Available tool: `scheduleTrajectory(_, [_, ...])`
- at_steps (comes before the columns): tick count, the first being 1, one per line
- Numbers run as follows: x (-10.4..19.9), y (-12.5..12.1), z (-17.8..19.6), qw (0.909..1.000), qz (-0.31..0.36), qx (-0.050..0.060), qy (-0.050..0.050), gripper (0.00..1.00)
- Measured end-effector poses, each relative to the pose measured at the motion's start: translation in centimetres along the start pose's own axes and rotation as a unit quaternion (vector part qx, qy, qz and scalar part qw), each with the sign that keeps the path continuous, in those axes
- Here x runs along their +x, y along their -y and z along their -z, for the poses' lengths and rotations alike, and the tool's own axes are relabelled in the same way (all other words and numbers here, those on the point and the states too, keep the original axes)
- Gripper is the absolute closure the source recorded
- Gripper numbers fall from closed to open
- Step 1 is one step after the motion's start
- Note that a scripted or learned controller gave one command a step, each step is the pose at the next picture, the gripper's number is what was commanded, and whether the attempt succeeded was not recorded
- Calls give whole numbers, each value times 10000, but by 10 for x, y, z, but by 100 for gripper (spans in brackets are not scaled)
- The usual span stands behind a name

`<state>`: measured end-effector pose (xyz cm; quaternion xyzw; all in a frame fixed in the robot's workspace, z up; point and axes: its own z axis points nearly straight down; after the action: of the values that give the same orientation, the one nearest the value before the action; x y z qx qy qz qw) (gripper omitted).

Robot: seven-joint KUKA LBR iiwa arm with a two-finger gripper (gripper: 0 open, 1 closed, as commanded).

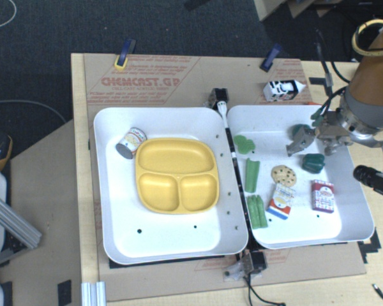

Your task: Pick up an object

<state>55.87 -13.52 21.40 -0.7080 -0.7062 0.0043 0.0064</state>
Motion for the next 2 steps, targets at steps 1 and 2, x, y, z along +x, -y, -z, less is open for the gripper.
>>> scheduleTrajectory(1, [0, -3, 7, 10000, 13, -69, 11, 0])
scheduleTrajectory(2, [-6, -9, -40, 10000, 10, -52, 9, 0])
